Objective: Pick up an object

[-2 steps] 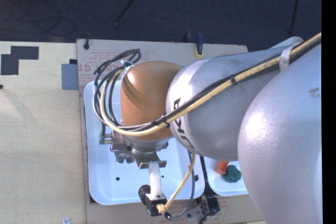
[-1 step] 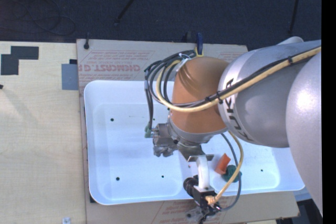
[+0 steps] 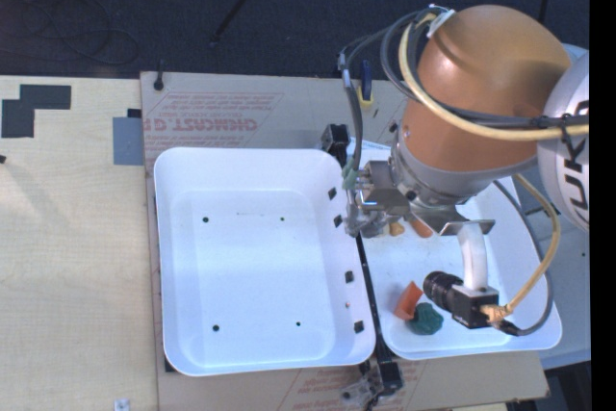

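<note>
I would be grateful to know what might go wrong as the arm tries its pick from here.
1. The gripper sits hard by the left wall of the right bin, so it may strike that wall.
2. The red block and the teal lump lie close together; a grab there may shove one aside or miss both.

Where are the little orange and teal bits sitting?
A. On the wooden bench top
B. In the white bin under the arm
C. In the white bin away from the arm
B: the orange piece and the teal lump lie side by side on the floor of the white bin that the arm reaches over.
</note>
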